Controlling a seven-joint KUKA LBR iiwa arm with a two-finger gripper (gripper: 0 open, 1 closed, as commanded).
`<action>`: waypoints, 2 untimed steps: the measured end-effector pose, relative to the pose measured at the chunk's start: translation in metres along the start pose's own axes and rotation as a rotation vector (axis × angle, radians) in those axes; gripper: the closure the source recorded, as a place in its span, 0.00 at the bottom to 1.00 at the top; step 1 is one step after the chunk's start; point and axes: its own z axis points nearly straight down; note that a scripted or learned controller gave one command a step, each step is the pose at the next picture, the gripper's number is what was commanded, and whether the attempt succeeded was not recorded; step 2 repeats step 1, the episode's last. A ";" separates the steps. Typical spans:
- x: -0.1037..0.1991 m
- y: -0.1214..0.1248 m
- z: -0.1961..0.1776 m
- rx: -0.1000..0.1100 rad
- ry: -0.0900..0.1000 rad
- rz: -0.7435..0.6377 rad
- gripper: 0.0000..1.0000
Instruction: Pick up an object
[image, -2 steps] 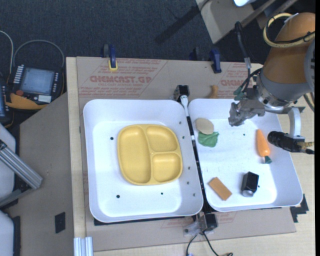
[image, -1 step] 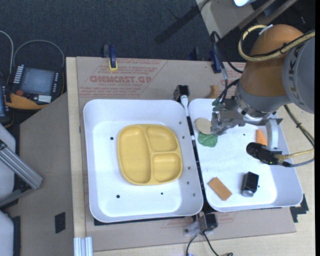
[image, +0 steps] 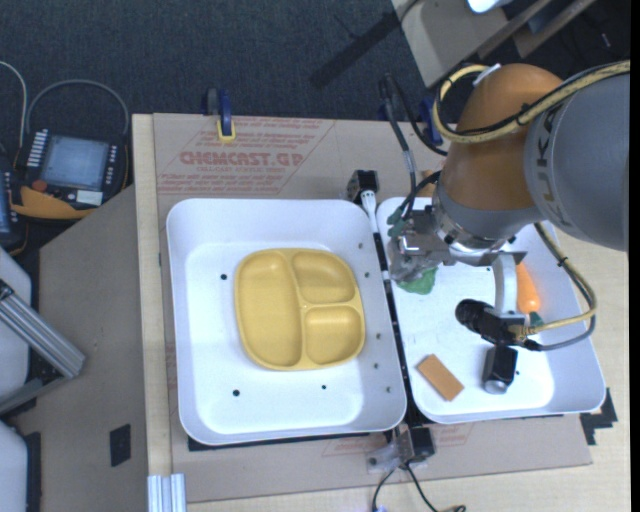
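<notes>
My gripper hangs low over the back left corner of the right bin, close to the wall between the bins. A small green object lies directly beneath it, partly covered by the gripper, and I cannot tell whether they touch. An orange carrot-like piece lies to the right, half hidden behind the wrist. A tan flat block rests near the bin's front, with a dark short cylinder beside it on the right.
The left bin holds a yellow divided plate in its middle. The arm's grey and orange body covers the right bin's back part. A black clamp sits at the back between the bins.
</notes>
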 end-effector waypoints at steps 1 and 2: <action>0.046 -0.021 0.002 0.000 -0.001 0.002 1.00; 0.046 -0.021 0.002 0.000 -0.001 0.002 1.00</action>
